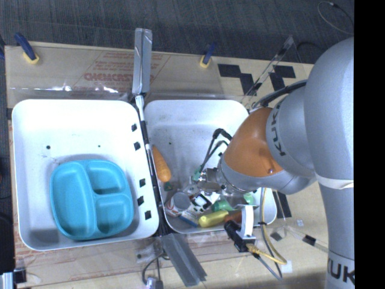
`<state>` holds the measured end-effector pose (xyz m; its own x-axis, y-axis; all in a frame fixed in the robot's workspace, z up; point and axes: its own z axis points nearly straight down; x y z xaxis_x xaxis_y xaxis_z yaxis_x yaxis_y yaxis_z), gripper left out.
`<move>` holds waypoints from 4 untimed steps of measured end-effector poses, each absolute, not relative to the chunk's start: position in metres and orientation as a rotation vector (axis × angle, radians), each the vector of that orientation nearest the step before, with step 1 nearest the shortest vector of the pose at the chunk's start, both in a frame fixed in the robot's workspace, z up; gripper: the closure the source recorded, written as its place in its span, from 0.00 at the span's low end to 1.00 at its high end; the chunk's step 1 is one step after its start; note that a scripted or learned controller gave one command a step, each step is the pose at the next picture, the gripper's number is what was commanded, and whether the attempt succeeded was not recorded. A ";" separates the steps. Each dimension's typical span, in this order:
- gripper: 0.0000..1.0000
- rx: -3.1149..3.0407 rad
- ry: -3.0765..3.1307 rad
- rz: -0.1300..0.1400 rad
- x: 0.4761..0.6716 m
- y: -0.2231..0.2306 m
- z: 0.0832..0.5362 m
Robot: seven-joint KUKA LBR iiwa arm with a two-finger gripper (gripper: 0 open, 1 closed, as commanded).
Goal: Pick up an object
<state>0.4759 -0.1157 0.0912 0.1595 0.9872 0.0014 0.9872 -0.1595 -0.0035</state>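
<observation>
In the right white bin [180, 116] lie an orange carrot-shaped toy [161, 164], a yellow object [210, 220], a green piece [220, 206] and several small items heaped at the near edge. My gripper [201, 191] reaches down into that heap, just right of the carrot toy. The grey wrist with its orange band [255, 149] hangs over the bin's right half and hides what lies beneath it.
The left white bin [36, 119] holds a blue divided tray [91, 198]. A grey metal divider bar [142, 62] runs between the bins. Cables [264, 254] trail off the bench at the lower right. Blue clamps [27, 48] sit on the cardboard behind.
</observation>
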 end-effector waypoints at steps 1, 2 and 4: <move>0.00 -2.392 -2.032 0.002 0.557 -0.120 0.091; 0.00 -2.423 -1.997 0.002 0.657 -0.146 0.092; 0.00 -2.409 -2.008 0.005 0.658 -0.142 0.102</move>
